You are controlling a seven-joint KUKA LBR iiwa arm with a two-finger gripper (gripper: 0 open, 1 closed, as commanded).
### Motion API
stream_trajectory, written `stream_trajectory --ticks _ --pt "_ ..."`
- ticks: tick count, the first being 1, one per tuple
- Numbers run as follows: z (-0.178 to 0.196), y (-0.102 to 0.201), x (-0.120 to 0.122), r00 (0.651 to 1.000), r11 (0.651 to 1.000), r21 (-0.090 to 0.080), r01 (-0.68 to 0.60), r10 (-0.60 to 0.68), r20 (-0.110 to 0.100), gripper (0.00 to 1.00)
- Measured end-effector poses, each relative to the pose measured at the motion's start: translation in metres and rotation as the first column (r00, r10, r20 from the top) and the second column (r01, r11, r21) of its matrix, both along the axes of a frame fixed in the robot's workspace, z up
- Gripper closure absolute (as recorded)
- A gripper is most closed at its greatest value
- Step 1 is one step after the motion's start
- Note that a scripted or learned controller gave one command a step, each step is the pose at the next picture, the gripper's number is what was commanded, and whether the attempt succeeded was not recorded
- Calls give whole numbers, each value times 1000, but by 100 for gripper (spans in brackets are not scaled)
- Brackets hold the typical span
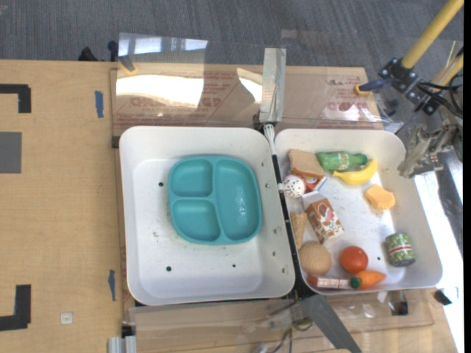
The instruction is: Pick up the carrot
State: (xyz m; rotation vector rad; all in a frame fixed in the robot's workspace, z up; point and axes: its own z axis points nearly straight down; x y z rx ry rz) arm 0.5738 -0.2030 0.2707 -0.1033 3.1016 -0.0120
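Note:
The carrot [370, 277] is small and orange with a green top. It lies near the front edge of the right bin [427, 225], just below the red tomato [354, 259]. The gripper [421, 155] hangs over the right bin's far right rim, well away from the carrot and toward the back. Nothing shows between its fingers. Cables and metal parts crowd around it.
The right bin also holds a bread slice [305, 162], a green packet [340, 159], a banana [357, 174], a white ball [294, 187], a small carton [324, 220], a cheese wedge [380, 197], a green can [399, 248], a round bun [315, 258] and a pink bar [330, 282]. A teal divided plate [215, 199] sits in the left bin [140, 219].

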Motion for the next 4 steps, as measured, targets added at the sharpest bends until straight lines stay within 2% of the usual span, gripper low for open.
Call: stream_trajectory --ticks 1,3,4 --pt "41 -10 58 956 957 2 -291 291 -27 100" --pt "67 -8 62 958 958 -6 -288 288 -4 100" --pt "105 -19 95 877 878 -1 -479 479 -27 100"
